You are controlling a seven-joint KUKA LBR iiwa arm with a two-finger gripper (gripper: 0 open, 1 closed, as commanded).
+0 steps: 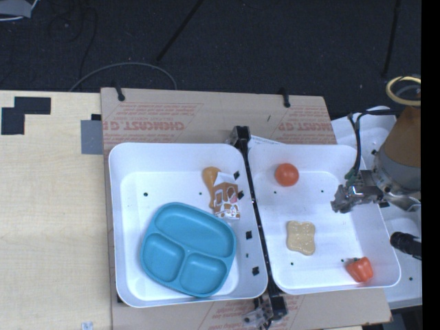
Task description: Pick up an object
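The grey metal jaws (346,199) of the arm sit low over the right edge of the right-hand shallow white plastic bin (323,273), at the end of the grey arm with its orange band (407,137) coming in from the right; whether they are spread or pressed together cannot be told, and nothing is seen between them. Nearest to them in that bin, towards its middle, lies a flat pale beige lumpy piece (301,237). A round red-orange ball-like object (287,174) rests near the bin's far side, well apart from the jaws, and a small orange-red pepper-shaped object (360,269) lies in the near right corner. Across the black divider, the left-hand shallow white plastic bin (127,184) holds a blue plastic plate with three compartments (187,249), and just beyond its far right rim a small brown and white crumpled packet (222,194). Both bins stand on a brown cardboard sheet (206,119) on the light wooden table (48,212).
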